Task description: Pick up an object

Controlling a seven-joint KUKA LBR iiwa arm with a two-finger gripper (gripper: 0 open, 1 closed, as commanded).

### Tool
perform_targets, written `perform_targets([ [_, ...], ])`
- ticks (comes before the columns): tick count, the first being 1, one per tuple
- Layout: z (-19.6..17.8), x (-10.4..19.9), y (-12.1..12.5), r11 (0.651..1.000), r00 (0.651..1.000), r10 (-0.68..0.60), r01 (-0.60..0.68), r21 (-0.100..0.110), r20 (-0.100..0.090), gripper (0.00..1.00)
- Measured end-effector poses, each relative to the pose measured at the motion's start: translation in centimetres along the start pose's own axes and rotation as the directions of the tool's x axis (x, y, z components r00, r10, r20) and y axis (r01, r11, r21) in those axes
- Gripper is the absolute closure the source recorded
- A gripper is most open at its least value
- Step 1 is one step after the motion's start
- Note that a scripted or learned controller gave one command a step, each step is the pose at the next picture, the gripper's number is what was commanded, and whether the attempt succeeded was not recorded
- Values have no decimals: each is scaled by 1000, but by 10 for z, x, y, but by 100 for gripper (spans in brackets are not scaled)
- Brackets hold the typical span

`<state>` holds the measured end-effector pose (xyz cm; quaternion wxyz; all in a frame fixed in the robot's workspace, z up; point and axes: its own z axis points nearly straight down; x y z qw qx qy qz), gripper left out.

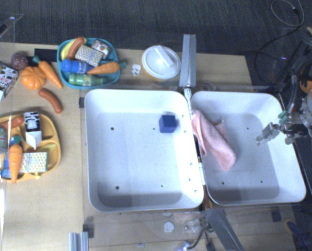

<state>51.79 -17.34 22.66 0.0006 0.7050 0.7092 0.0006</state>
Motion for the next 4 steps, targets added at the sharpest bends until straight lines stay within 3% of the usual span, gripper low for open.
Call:
perform_targets([
  [1,-32,-32,-30,987,987,159,-159,-1,1,0],
  [2,132,18,-7,995,995,104,-104,-4,1,0],
  [3,122,54,71,1000,1000,6,-6,-1,0,0],
  [4,138,80,118,941,941,-339,339,-8,5,0],
])
